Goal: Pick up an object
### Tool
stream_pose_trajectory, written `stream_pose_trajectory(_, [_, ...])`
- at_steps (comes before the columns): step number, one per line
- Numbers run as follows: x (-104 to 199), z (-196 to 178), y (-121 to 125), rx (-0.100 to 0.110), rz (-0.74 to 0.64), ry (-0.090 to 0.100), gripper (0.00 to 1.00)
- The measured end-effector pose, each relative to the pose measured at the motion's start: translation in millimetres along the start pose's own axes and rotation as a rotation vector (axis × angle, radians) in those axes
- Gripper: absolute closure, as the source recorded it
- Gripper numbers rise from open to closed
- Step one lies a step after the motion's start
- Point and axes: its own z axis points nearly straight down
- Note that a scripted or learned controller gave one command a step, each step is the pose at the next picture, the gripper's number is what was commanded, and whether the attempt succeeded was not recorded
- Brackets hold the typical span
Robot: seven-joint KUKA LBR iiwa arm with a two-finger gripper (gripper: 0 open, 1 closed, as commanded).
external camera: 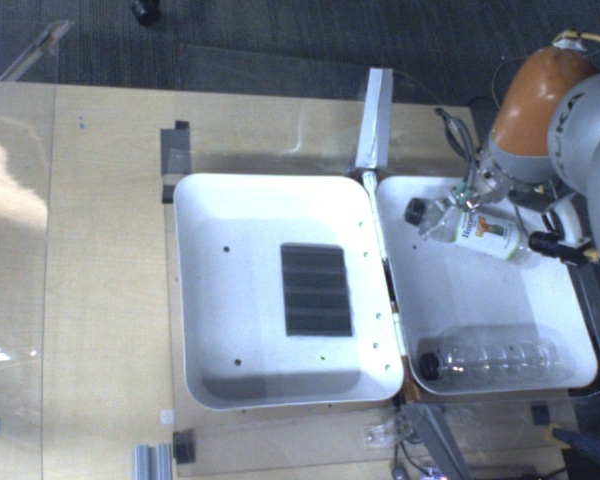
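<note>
A small clear bottle (pixel 480 233) with a dark cap and a white-green label lies tilted at the back of the right bin (pixel 560 308). My gripper (pixel 467 198) is right over the bottle's neck end, under the orange band of the arm (pixel 535 103). Whether it touches the bottle I cannot tell. A larger clear ribbed bottle (pixel 490 358) with a black cap lies on its side along the right bin's front wall. A dark ribbed rectangular block (pixel 316 289) lies flat in the middle of the left bin (pixel 220 218).
The two bins meet at a shared rim (pixel 385 278). A metal bracket (pixel 373 118) stands behind that junction. Cables (pixel 460 133) run behind the right bin near the arm. Bare wooden bench (pixel 90 268) stretches to the left.
</note>
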Motion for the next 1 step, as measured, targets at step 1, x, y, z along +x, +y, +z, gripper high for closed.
stream_pose_trajectory(1, [-4.1, -0.3, -1.5, -0.002, -0.035, 0.009, 0.00])
